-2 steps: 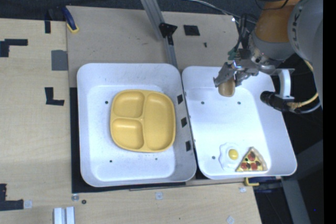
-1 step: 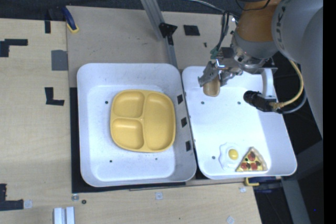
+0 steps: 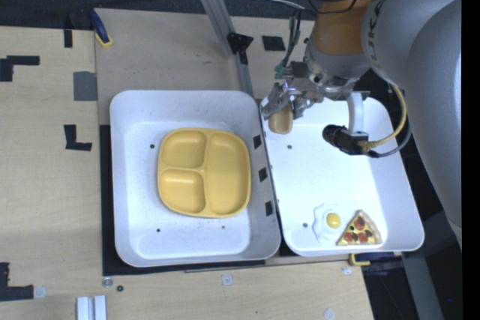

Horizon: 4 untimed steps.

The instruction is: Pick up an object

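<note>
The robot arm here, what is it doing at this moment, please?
The grey arm's pincer is at the far left corner of the right bin, right at a small tan object. The object lies just below the fingers, and I cannot tell whether they grip it. Near the front of the same bin lie a toy fried egg and a toy pizza slice, untouched. The left bin holds a yellow divided plate.
</note>
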Each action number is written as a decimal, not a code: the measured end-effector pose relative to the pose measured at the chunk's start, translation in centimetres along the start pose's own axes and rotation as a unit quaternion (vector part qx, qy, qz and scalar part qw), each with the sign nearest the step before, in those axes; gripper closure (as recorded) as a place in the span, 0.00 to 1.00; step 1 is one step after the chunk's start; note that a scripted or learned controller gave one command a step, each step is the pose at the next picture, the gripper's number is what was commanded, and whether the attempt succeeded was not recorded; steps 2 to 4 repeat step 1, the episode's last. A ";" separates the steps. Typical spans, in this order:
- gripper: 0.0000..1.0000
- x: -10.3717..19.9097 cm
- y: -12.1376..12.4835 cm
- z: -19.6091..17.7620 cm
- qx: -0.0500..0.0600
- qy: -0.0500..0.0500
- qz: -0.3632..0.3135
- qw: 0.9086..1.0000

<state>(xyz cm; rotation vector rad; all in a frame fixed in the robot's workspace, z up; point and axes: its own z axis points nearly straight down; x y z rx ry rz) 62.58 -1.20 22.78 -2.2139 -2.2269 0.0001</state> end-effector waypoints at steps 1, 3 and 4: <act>1.00 6.0 -0.8 0.0 0.001 0.000 -0.001 1.000; 1.00 6.0 -0.8 0.0 0.001 0.000 -0.001 1.000; 1.00 6.0 -0.8 0.0 0.001 0.000 -0.001 1.000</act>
